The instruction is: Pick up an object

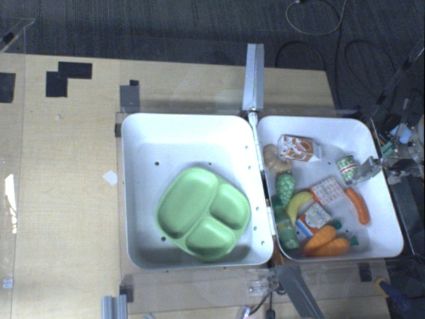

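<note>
The right bin [372, 133] holds several toy foods. A brown and white carton [297, 148] lies at its back, and a small green can [346, 168] stands right of it. In the middle lie a printed box [327, 193], a banana [299, 205] and a green bumpy piece [285, 186]. A red sausage [358, 206] lies to the right, with two orange carrots [325, 242] at the front. My gripper [370, 169] reaches in over the right wall, just right of the green can. I see nothing held in it.
The left bin [143, 145] holds a pale green divided plate [202, 212]. A tan bread piece [271, 157] sits by the wall between the bins. A metal post [254, 78] stands behind the bins. Cables lie on the dark floor [166, 18] at the back.
</note>
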`<move>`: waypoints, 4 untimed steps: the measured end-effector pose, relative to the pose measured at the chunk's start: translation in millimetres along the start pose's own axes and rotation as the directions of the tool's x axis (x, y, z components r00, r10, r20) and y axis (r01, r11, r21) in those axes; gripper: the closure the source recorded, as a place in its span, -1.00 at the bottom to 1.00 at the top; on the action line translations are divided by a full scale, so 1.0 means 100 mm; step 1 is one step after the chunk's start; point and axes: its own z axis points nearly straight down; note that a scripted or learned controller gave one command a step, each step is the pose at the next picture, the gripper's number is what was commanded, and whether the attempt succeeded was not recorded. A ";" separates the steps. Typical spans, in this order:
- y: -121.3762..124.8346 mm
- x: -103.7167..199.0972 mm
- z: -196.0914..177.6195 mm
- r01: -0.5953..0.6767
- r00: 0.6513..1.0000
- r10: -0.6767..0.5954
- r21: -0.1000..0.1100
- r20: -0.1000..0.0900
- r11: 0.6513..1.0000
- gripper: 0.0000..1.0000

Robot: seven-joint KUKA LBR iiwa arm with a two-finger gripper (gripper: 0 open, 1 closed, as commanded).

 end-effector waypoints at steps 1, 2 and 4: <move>-0.31 0.58 0.38 -0.301 0.954 0.301 0.000 -0.001 0.954 -1.00; -0.10 0.31 1.18 -0.233 0.972 0.233 -0.019 0.001 0.972 -1.00; -0.29 1.16 -0.01 -0.327 0.945 0.327 -0.002 -0.001 0.945 1.00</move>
